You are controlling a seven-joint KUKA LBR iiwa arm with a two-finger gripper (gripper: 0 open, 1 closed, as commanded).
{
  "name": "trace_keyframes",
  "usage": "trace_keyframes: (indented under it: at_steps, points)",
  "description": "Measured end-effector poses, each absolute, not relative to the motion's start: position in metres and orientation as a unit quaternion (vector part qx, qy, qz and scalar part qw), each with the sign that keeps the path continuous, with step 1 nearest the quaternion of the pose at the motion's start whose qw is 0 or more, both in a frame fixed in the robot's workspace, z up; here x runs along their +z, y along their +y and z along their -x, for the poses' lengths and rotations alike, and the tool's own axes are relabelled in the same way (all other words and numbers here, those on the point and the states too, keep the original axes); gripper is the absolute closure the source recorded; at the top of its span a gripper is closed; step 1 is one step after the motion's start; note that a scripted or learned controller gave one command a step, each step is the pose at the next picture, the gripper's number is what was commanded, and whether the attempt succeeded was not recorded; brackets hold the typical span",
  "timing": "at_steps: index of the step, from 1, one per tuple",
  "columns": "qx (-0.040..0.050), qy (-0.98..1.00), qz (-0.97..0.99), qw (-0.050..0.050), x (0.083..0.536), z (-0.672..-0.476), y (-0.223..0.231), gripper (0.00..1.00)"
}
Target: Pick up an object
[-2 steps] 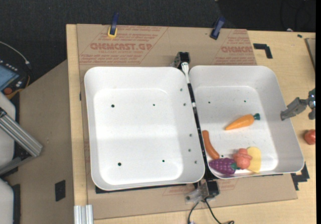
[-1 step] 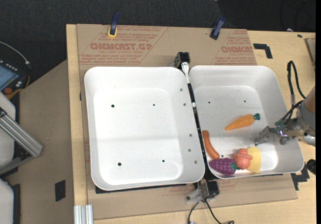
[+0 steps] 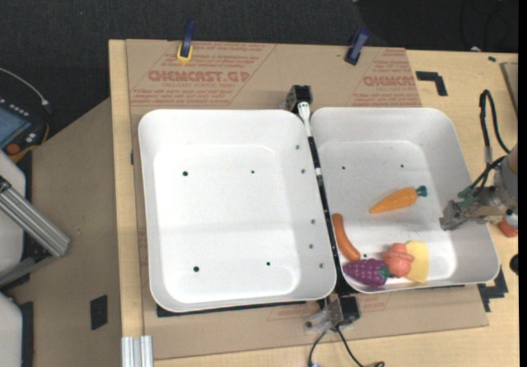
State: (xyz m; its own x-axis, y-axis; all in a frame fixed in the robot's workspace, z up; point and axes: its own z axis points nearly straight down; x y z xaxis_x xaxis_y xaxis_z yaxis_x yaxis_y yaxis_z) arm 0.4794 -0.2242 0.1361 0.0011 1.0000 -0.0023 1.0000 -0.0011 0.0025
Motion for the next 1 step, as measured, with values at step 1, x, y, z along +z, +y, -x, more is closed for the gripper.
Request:
trace_keyframes:
  at_steps: [1]
  points:
    - [0.0015,0.707,-0.707,0.005,0.2193,-0.4812,-0.2249,1.00]
